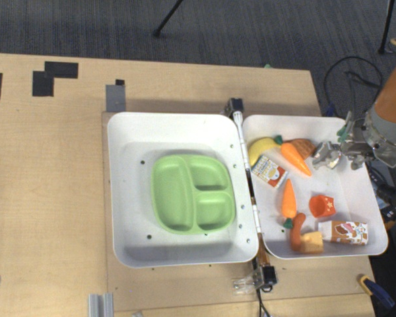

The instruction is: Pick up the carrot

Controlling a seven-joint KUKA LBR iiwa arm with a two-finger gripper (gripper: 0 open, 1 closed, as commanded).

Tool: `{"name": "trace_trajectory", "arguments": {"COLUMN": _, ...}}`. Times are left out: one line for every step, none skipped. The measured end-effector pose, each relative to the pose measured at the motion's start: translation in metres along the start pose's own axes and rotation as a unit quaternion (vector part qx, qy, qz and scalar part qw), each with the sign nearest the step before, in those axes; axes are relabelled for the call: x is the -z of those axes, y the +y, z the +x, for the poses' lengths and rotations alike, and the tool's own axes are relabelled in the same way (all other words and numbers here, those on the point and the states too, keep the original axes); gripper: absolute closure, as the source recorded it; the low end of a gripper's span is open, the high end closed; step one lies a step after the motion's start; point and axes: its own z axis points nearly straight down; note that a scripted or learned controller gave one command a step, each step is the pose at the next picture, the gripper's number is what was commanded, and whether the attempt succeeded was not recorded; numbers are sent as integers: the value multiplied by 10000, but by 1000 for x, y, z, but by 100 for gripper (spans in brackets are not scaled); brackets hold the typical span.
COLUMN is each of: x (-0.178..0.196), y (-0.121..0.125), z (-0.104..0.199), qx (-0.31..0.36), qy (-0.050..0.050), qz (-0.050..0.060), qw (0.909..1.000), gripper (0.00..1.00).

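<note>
**Carrot sitting in the right bin, arm parked at the edge**

So on the left of the wooden surface (46,197) there's just a few black patches near the top edge. Next over is the left bin (129,144), and in it sits a green divided tray (191,193) with three sections, lying flat in the middle.

Right bin (376,233) is where all the stuff is. Up near its left wall there's a yellow banana-ish thing (261,148), with a small snack carton (269,171) just below it, touching. There are two orange carrot-looking pieces: a fatter carrot (296,158) lying at a slant near the top of the bin, and a thinner one (288,199) standing more or less up-and-down in the middle. Below that thin one there's a brownish chunk (306,240) near the bottom wall. To the right of those, a small red piece (323,206) and a little printed box (348,232).

The jaws (331,156) hang over the upper right part of the bin, just beside the fat carrot's right end, and nothing is between them. Whether they're open or closed, I honestly can't tell; it's a metal blur.
</note>
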Motion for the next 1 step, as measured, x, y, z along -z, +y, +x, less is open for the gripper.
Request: {"name": "trace_trajectory", "arguments": {"x": -95, "y": 26, "z": 47, "qx": -283, "qy": -5, "qz": -58, "qw": 9996, "gripper": 0}}
